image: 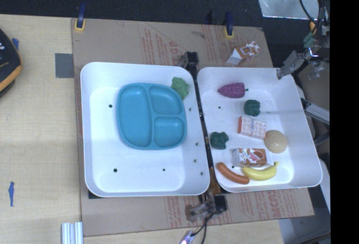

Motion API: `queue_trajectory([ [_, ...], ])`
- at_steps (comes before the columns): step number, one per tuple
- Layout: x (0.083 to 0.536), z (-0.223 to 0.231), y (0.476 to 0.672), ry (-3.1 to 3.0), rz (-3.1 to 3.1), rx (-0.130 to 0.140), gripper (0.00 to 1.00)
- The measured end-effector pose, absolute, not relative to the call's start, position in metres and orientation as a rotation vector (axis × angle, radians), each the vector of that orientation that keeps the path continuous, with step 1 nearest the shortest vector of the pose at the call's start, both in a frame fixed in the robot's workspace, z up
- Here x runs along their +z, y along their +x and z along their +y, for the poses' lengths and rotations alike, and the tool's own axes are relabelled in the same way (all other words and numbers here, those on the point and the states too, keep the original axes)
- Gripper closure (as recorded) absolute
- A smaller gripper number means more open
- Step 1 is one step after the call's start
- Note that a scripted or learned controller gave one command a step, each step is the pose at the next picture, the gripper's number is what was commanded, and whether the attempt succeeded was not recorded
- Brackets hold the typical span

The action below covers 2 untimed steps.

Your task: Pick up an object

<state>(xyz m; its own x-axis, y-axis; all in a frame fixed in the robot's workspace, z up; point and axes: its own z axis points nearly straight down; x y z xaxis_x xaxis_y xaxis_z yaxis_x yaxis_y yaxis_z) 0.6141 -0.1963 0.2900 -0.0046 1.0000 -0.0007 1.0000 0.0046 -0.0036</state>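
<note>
The grey metal gripper (291, 62) hovers at the right white bin's (297, 119) far corner; its grasp cannot be told. The purple plastic grape bunch (231, 90) lies leftward of that corner, nearest.

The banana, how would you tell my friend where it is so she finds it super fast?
Look in the right-hand shallow white bin, the one full of toy food, and go to its near edge. The curved yellow plastic banana lies there, just below the small red-and-white carton and right of the orange-red sausage. It is the only yellow thing in that bin.
</note>
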Motion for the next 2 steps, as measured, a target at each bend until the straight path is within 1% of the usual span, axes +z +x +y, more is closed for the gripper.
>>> queue_trajectory([
  [1, 0.186, -0.212, 0.589, -2.214, -2.225, 0.006, 0.00],
  [2, 0.092, -0.212, 0.526, -2.214, -2.227, 0.003, 0.00],
])
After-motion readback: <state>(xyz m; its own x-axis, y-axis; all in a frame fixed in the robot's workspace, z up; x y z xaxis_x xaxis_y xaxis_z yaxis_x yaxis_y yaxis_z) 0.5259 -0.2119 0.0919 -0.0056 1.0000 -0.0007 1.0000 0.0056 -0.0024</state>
